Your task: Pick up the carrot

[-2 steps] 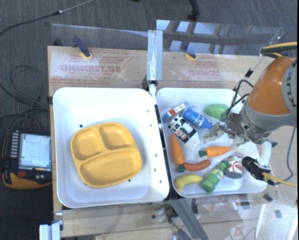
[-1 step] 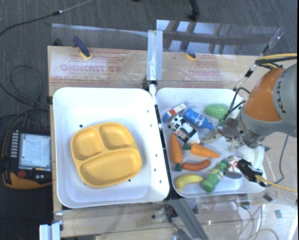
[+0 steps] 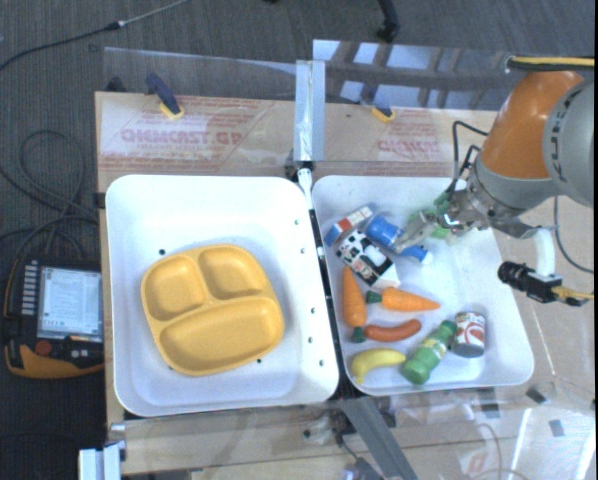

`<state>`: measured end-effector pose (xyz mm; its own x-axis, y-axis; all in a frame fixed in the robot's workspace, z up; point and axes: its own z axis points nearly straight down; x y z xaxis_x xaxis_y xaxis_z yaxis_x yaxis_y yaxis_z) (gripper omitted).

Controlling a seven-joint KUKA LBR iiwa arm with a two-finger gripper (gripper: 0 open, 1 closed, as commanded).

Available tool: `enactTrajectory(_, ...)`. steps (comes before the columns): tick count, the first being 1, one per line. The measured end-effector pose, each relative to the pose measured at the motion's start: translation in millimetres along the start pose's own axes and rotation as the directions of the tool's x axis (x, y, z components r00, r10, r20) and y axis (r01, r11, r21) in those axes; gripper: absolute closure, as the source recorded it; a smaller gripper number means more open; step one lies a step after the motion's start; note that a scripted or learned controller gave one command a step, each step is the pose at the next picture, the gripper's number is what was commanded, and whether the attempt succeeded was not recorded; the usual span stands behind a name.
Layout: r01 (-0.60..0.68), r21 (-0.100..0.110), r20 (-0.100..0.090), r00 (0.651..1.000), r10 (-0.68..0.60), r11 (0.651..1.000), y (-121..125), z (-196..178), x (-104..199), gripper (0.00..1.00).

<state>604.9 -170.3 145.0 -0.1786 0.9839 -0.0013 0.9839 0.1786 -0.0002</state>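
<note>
Over the right bin, near its upper middle, the gripper hangs at the end of the grey arm with its orange band, which comes in from the right edge of the view. Whether the tool is released or clenched cannot be told from this slanted view, and nothing can be seen held in it. Just beside the gripper, to its left, lies a blue can and a small white carton with a red and blue end, with a black-and-white patterned box below them. Two carrots lie lower in the same bin: one carrot stands lengthwise near the bin's left wall, and a second carrot with a green top lies crosswise just right of it, both apart from the gripper. Beneath them rest a red chilli pepper, a yellow banana, a green bottle and a small tin with a red label. The left bin bears a yellow divided tray with three compartments.
</note>
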Motion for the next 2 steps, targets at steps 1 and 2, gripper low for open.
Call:
enactTrajectory(1, 0.361, -0.001, -0.002, 0.932, -0.361, 0.932, -57.4, -35.5, 44.2, 0.00)
enactTrajectory(2, 0.693, -0.012, 0.016, 0.721, -0.693, 0.721, -33.9, 30.6, 4.7, 0.00)
